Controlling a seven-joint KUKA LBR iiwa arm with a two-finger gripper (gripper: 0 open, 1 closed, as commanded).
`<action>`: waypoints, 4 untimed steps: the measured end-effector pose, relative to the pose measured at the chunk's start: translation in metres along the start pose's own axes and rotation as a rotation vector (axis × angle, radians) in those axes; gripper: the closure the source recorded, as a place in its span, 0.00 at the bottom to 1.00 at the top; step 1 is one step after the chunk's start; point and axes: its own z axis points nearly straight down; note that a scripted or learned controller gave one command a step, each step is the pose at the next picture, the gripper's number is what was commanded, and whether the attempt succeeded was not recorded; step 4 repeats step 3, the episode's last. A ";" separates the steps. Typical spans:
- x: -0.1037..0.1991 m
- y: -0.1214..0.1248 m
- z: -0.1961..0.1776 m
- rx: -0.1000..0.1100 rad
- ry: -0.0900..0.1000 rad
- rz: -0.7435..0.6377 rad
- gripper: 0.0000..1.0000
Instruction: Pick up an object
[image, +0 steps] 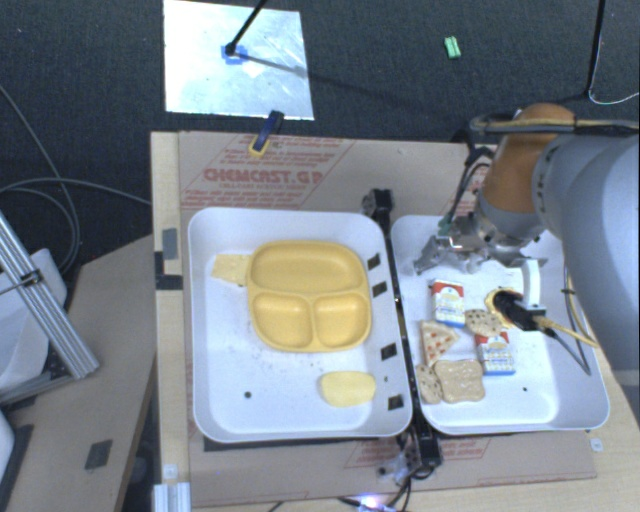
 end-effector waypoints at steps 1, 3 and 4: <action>-0.001 -0.017 0.001 0.006 0.000 0.003 0.00; 0.014 -0.036 0.001 0.006 0.001 0.003 0.00; 0.014 -0.036 0.001 0.006 0.001 0.003 0.00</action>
